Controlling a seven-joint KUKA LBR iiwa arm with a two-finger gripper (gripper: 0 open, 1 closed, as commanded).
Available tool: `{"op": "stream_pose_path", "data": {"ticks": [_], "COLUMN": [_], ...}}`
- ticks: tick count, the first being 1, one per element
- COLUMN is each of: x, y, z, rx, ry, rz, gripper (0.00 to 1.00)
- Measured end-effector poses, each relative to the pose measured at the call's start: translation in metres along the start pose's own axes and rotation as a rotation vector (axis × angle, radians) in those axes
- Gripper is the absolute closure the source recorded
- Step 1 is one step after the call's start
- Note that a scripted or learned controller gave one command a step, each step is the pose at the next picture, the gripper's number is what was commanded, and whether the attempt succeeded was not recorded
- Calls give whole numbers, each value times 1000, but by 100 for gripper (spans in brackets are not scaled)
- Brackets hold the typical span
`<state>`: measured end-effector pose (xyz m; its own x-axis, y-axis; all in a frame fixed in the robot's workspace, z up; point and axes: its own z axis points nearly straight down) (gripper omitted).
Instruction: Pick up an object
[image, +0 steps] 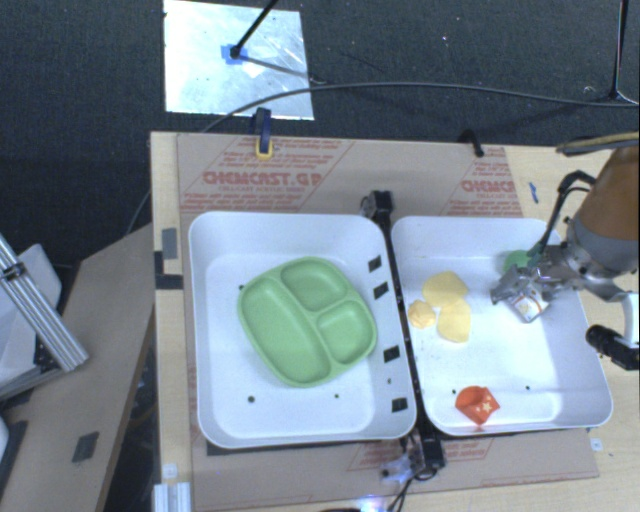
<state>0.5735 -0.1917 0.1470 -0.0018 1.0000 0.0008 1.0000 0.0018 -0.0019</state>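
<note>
Jaws: cannot tell their state; the gripper (520, 298) is small in frame and seen from above, metal parts blurred together. It sits low over the right bin (570, 395), upper right area, near that bin's far-right wall. Arm (610, 225) enters from the right, orange band showing above the wrist.

Candidate objects, right bin:
- Small green object (517, 260) just beside the gripper on its far side, partly hidden by it. Contact not clear.
- 3 pale yellow pieces (447, 305) clustered left of centre, touching or nearly touching one another, near the gripper but apart from it. 1 is small and sits at the cluster's left edge.
- Red-orange object (477, 403) near the bin's near wall, well apart from the gripper and from the yellow cluster.

Left bin (225, 250): 1 green divided plate (305, 320) with 3 compartments, lying flat near centre, turned at a slant to the bin walls.

The 2 bins touch side by side, black clips (381, 291) along the shared edge. Both rest on a brown board (330, 165) printed with red lettering. Yellow clamp (263, 135) at the board's far edge. Silver sheet (235, 60) on dark floor beyond.
</note>
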Motion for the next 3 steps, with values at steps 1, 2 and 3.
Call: {"op": "stream_pose_path", "data": {"ticks": [1, 2, 3], "x": [2, 2, 11], "y": [4, 6, 11], "z": [35, 22, -27], "rx": [-12, -19, -7], "ry": [-9, -10, -2], "rz": [-1, 0, -4], "gripper": [0, 100, 100]}}
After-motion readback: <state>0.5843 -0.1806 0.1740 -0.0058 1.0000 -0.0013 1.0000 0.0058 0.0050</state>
